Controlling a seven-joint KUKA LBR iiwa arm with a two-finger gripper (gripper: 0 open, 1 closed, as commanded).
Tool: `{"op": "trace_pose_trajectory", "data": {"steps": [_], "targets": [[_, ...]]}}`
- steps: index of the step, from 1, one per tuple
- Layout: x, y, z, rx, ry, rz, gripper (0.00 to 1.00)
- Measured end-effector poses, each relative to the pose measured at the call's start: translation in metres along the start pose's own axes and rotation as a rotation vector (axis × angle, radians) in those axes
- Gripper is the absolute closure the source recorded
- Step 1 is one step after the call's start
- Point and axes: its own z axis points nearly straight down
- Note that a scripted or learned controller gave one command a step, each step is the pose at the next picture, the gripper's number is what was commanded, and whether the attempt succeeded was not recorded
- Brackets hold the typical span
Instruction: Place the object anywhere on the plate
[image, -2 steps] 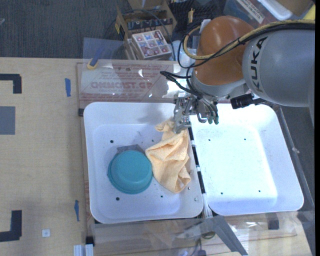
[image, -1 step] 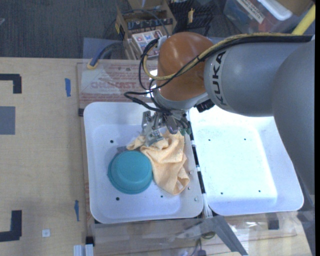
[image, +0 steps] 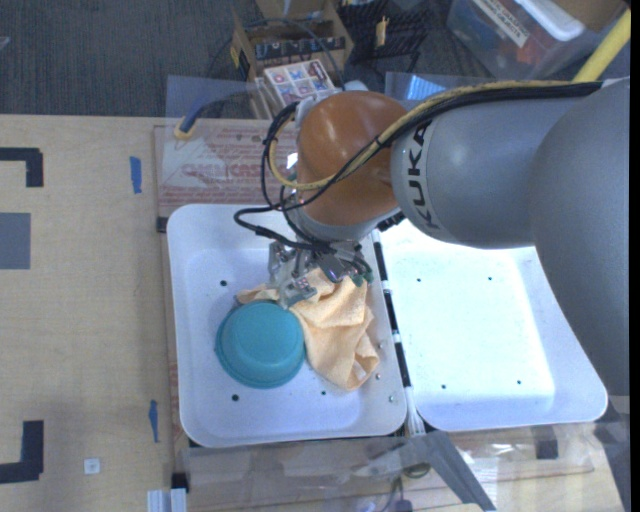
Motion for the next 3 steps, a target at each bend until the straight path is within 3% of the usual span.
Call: {"op": "trace_pose_trajectory", "data": {"steps": [1,2,3], "targets": [[-0.022,-0.082,-0.021,-0.008,0.014,0.144,1.00],[-0.024,-0.068,-0.001,-0.013,0.018,-0.160,1.00],[-0.022,-0.081,-0.054,-0.014,0.012,-0.413,1.00]]}}
